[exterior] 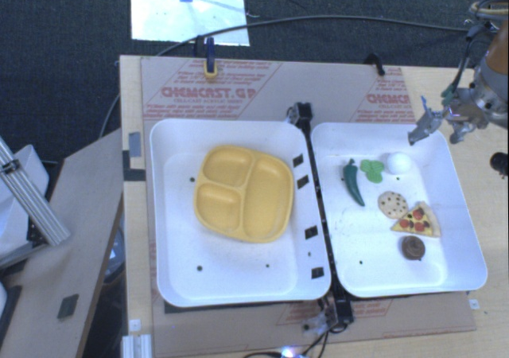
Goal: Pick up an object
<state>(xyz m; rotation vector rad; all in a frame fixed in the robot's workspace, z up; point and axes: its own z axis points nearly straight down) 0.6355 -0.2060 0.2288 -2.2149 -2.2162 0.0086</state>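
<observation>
Jaws wide over right bin [465, 225] corner; below: white ball [397, 162], pepper [352, 182], cookie [392, 204], pizza slice [417, 221].

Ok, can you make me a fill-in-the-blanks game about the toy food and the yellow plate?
1. The yellow plate sits in the ____ bin.
2. The pizza slice lies between the cookie and the ____ disc.
3. The dark green pepper lies in the ____ bin.
4. The gripper hangs over the right bin's far ____ corner.

Missing words: left; brown; right; right
</observation>
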